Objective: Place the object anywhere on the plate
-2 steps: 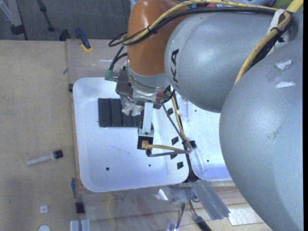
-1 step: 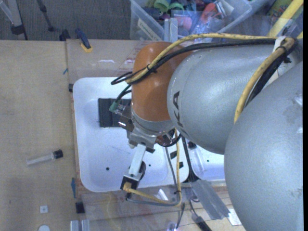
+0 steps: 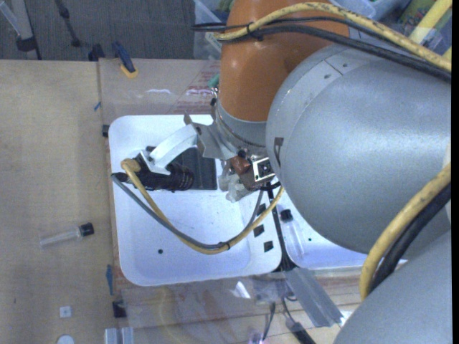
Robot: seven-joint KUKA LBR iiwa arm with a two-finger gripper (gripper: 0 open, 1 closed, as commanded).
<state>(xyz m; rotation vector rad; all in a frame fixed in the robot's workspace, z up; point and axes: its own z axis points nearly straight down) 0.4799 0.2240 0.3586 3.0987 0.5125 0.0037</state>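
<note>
Overhead camera, slanted down, near white bin [image 3: 143,264]

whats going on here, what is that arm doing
A grey robot arm with an orange band reaches in from the right, and its gripper hangs low over the left shallow white bin, near that bin's right side. Whether it has picked anything up is too hidden to tell. The arm's body covers most of the right white bin, so what lies there is hidden. A small clear tube with a black cap lies on the wooden bench, left of the bins.
</note>
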